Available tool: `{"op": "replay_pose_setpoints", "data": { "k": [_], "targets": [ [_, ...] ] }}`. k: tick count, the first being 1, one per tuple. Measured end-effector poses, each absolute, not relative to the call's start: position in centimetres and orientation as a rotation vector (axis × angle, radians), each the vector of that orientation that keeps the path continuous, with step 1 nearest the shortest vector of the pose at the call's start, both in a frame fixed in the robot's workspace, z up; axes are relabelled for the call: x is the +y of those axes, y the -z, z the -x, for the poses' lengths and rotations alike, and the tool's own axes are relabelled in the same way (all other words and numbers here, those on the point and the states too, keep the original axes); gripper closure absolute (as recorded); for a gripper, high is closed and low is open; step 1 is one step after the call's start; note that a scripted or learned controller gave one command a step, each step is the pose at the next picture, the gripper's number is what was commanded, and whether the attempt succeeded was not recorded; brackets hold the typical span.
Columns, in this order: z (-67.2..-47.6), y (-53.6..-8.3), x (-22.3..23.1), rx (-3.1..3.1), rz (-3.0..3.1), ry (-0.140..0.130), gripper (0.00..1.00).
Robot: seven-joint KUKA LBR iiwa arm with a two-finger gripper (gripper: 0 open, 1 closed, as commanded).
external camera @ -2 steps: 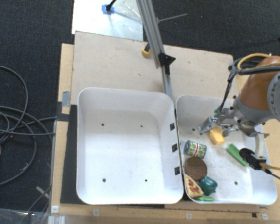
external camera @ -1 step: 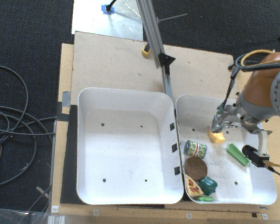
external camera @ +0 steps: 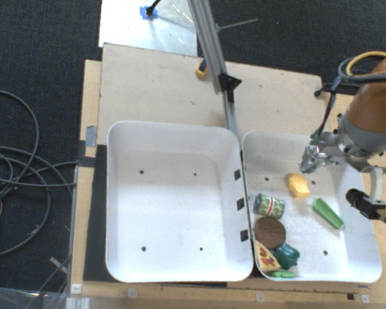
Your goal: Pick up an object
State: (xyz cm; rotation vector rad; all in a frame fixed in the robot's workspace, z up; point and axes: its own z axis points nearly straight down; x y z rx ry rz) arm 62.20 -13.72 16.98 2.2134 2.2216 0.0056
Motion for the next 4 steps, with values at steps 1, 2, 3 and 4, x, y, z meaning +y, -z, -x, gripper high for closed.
{"op": "replay_pose_setpoints", "data": {
  "k": [1,2,3,4],
  "targets": [
    [-62.5,-23.5,-13.4,2.223,-2.208,-0.008,1.00],
    [-62.6,-28.5,-13.5,2.224,-2.210,-0.006,1.00],
    [-63.4,-28.8,-8.1,2.232,-2.208,-0.005,1.00],
    [-63.2,-28.6,-2.8,2.234,-2.209,-0.004,1.00]
  ]
}}
